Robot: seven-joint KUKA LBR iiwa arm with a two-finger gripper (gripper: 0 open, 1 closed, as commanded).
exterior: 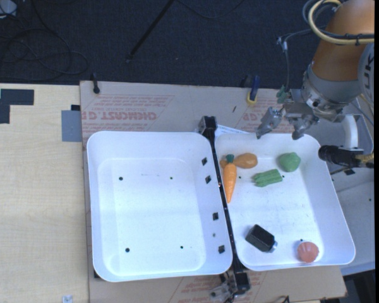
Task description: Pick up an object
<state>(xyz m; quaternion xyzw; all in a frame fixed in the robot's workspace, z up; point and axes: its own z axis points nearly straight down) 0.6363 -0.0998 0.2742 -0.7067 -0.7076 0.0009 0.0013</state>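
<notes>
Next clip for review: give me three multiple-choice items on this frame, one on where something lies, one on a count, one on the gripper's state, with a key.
1. Where does the small black block lie?
A. near front of the right white bin
B. in the left white bin
C. on the cardboard sheet

2. How many green items lie in the right bin?
A. none
B. two
C. four

3. How does the two-finger gripper stand?
A. shut on the orange toy carrot
B. open above the right bin's far rim, holding nothing
C. pressed on the reddish round ball

Key: 1 A, the block sits beside the ball at the front. 2 B, a round green piece and a long green piece. 3 B, its fingers are spread apart with nothing between them.
</notes>
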